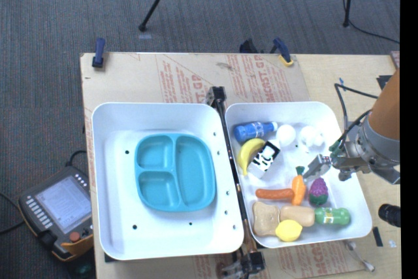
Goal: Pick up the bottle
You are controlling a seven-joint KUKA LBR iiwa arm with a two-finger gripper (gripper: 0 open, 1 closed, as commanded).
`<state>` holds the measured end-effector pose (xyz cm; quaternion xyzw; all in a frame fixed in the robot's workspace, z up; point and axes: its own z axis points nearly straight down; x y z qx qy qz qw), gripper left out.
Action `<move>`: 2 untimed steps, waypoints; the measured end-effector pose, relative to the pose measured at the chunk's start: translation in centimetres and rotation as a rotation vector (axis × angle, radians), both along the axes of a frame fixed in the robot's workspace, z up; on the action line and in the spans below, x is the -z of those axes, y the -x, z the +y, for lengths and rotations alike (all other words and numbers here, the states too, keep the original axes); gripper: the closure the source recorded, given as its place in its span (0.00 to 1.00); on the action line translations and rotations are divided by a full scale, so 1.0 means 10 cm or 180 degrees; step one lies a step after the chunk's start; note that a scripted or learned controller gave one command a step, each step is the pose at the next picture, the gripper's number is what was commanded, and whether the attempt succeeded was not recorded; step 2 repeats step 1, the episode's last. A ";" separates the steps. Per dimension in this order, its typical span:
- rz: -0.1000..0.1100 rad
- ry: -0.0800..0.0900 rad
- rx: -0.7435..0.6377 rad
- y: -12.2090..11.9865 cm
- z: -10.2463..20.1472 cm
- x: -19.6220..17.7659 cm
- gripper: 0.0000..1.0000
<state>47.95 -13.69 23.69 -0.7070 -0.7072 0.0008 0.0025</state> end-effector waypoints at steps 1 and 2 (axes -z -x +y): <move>0.0008 -0.0006 0.0001 0.00 0.00 -0.09 1.00; 0.0008 -0.0006 0.0001 0.00 0.00 -0.09 1.00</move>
